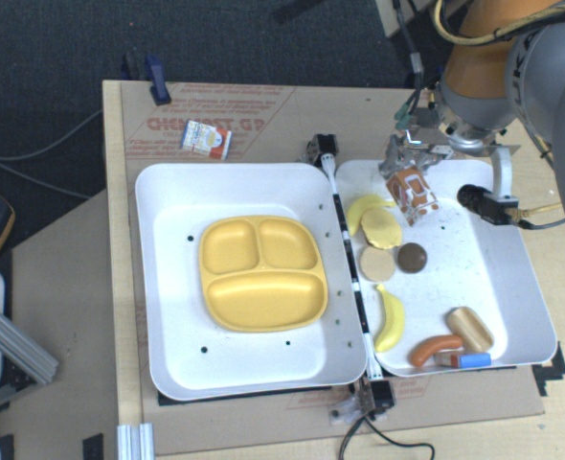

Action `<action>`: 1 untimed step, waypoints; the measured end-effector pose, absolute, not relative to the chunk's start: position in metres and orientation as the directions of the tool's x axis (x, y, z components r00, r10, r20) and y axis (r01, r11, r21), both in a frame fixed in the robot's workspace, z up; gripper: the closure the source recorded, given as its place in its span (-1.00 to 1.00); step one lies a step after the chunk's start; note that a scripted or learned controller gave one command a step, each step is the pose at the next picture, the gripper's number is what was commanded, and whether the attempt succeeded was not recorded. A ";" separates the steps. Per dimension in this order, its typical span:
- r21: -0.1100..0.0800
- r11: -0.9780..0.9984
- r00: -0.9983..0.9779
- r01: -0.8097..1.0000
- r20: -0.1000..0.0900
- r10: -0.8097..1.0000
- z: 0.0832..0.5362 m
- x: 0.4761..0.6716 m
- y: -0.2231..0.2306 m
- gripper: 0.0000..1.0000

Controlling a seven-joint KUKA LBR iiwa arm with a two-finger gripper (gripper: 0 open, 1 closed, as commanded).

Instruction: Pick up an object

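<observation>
The arm [512,46] hangs over the far end of the right bin [498,286], its pincer [409,166] low over a red-and-white packet [412,193]. The packet sits tilted right at the tips and looks caught between them, so I judge the grasp made and the lift next: a straight rise, watching that the packet does not slip.

Far to the pincer's left, the left bin [168,257] holds a yellow tray [261,273] with three compartments, all bare. The right bin holds the rest. Nearest the pincer, just below it, lie yellow slices [378,223], a pale disc [377,264] and a brown disc [412,257]. Further toward the near rim lie a banana [391,320], a wooden cylinder [470,328], a sausage [430,350] and a small blue block [474,360].
</observation>
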State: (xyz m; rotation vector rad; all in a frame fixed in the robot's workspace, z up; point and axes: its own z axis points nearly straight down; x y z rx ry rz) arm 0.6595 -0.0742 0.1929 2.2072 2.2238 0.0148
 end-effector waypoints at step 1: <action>-0.003 0.005 -0.005 1.000 0.003 1.000 0.192 0.627 -0.023 1.00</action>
